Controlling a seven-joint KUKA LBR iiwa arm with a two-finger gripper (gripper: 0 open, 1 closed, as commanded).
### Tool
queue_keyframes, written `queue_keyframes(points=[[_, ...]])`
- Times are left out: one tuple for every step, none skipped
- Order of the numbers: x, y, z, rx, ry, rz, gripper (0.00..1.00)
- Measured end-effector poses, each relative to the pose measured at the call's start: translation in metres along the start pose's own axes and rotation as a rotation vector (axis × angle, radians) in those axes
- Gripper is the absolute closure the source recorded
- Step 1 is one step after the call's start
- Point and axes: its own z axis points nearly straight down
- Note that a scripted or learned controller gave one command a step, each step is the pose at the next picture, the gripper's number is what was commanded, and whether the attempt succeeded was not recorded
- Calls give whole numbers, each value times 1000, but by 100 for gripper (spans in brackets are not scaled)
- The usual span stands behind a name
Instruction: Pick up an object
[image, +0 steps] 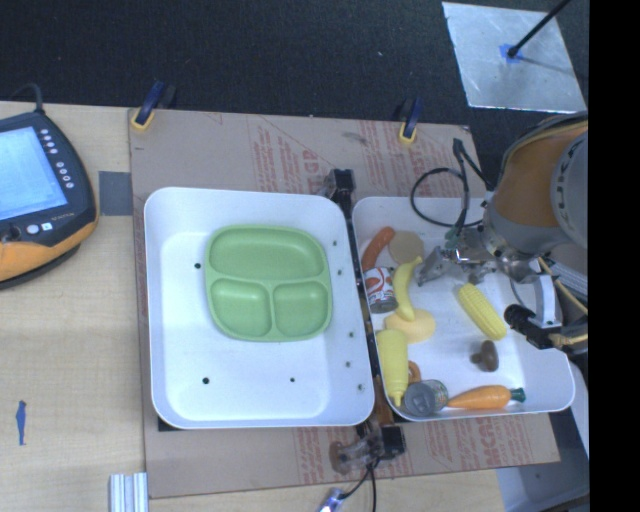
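Red-and-white labelled can (379, 288), writing illegible, beside banana (403, 283).

The arm (545, 190) is cut off to the right of the right bin (560, 385), so little beyond its orange band shows. The gripper (447, 262) above that bin is too small and cluttered to read. The bin's label on the small can (379, 288) is illegible.
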Motion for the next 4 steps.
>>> queue_keyframes(points=[[-55, -28, 0, 1, 2, 5, 0], [-56, -28, -10, 2, 2, 3, 100], [10, -31, 1, 1, 1, 0, 100], [69, 24, -101, -2, 2, 3, 100]])
